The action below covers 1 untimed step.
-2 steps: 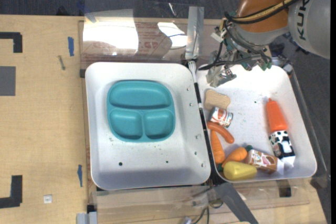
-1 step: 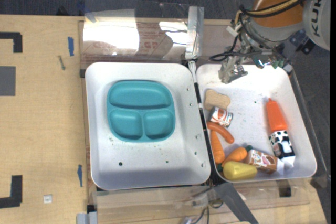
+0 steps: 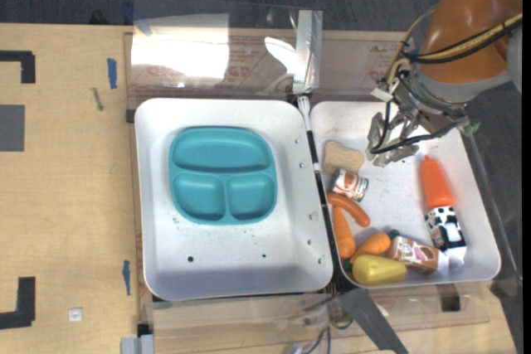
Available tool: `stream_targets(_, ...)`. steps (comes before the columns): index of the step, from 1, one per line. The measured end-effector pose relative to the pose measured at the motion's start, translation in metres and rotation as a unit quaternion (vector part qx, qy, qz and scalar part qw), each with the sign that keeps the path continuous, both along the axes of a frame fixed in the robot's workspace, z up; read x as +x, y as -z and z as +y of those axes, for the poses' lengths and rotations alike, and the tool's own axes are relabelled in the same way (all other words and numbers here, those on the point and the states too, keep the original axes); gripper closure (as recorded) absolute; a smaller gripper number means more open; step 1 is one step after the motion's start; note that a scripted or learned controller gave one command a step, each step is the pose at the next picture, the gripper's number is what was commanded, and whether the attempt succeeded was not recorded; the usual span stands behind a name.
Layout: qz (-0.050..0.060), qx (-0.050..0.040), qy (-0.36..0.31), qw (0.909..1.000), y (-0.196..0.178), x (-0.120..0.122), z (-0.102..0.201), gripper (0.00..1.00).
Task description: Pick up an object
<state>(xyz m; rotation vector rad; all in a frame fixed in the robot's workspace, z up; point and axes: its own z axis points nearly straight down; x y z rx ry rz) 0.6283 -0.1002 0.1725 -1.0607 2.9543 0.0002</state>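
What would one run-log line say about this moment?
end effector: above right bin, nothing seen held | nearest: tan block | teal tray: left bin | pick not yet done

arm [image 3: 469, 29]: bulbous orange band sitting above a grey wrist section. Yellow and black cables running across the orange shell. Gripper [image 3: 388, 141] showing thin dark metal fingers with loose wiring bunching around the wrist.
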Motion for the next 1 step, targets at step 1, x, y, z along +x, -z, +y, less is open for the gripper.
stream_targets(1, -0.002, 0.0003, -0.002, 1.0000, -0.0016, 0.0011, 0.0023, 0.00)
